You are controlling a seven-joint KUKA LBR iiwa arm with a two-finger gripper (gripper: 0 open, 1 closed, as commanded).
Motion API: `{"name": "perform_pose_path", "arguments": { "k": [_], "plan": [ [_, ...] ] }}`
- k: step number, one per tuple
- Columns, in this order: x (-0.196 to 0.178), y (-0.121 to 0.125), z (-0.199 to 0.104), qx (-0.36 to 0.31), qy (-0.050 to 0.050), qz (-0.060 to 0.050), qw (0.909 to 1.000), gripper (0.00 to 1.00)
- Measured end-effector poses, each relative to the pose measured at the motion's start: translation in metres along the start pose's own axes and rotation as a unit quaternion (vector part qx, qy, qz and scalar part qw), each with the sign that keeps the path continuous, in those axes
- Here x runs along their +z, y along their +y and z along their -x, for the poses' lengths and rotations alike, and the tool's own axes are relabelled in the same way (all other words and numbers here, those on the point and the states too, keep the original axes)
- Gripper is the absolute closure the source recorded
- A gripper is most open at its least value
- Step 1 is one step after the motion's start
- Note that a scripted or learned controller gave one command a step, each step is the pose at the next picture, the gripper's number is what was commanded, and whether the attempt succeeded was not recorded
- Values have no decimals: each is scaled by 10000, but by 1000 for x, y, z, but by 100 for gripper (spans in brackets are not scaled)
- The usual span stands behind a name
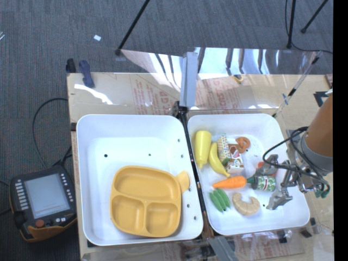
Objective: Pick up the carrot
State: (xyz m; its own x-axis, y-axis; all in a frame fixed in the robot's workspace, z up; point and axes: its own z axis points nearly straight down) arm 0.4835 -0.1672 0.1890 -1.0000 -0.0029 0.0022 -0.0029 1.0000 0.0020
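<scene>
The orange carrot [230, 182] lies flat in the middle of the right bin [272, 125], tip pointing left and green top to the right. My gripper [275, 181] hangs over the bin's right side, just right of the carrot. It is open, with one finger [271, 161] farther back and the other [279, 199] nearer the front. A small green bottle with a red label [263, 184] lies between the carrot's top and the gripper. Nothing is held between the fingers.
Around the carrot lie a yellow squash [202, 144], a banana [217, 163], a small printed carton [234, 156], green pea pods [220, 199] and a croissant [246, 204]. The left bin [98, 140] holds a yellow divided plate [145, 201].
</scene>
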Motion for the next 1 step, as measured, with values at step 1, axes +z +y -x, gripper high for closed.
{"name": "perform_pose_path", "arguments": {
  "k": [1],
  "plan": [
    [105,46,14,1101,24,5,9939,0]
  ]
}}
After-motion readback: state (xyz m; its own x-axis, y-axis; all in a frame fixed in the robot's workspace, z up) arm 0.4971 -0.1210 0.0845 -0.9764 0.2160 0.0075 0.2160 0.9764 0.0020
